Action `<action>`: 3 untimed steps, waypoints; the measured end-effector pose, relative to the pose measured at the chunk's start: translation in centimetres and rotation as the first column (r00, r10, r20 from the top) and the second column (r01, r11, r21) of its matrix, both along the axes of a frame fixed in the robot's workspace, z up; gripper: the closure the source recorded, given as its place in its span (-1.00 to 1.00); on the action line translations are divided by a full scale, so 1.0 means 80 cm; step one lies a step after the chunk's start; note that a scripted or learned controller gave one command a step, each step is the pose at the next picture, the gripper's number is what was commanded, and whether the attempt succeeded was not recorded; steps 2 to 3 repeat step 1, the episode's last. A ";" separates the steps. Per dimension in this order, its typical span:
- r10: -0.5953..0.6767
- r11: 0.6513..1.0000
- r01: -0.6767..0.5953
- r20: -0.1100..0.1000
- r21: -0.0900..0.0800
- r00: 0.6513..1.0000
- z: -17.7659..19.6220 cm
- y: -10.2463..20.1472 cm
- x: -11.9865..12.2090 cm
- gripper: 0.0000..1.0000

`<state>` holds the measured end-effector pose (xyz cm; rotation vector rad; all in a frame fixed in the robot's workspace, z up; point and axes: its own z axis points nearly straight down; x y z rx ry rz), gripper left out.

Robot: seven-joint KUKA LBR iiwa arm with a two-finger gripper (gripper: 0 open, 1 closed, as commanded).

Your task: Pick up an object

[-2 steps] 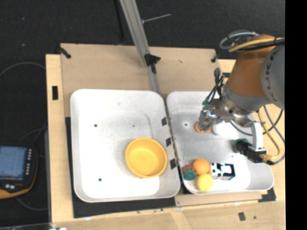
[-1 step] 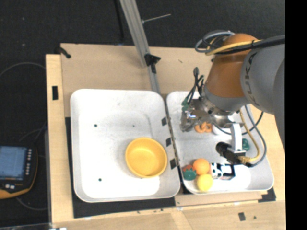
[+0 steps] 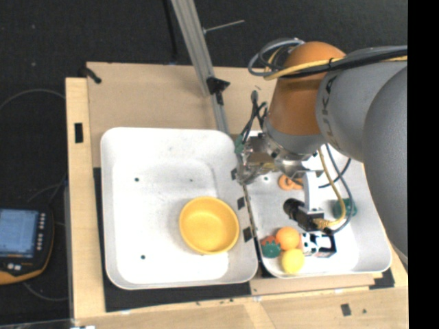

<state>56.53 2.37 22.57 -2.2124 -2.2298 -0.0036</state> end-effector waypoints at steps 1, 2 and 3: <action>-0.004 1.000 0.004 -0.001 -0.001 1.000 0.016 0.069 0.001 1.00; -0.004 1.000 0.004 -0.001 -0.001 1.000 0.016 0.069 0.001 1.00; -0.004 1.000 0.004 -0.001 -0.001 1.000 0.016 0.069 0.001 1.00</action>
